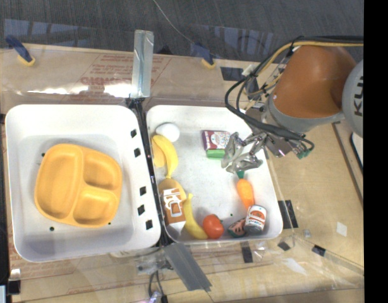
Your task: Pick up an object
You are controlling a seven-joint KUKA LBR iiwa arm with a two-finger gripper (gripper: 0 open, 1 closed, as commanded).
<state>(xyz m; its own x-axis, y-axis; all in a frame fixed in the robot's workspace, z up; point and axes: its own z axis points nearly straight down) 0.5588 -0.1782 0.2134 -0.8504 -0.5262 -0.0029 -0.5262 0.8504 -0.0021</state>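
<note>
Reaching in from the right over the right bin (270, 188): arm (311, 84) with gripper (243, 156) low above the bin floor, just above the carrot (245, 193). Fingers spread a little apart, nothing seen between them. Lying just left of the gripper: a maroon and green packet (215, 142). Along the bin's left wall: a white egg (168, 132), a banana (165, 153) just below it, then an orange carton (172, 207) (tilted against a second banana (193, 223)). At the near wall: a tomato (213, 226) and a small can (256, 219), the carrot's tip near the can. In the left bin (17, 169): a yellow tray (78, 185) with three compartments, nothing in them.
</note>
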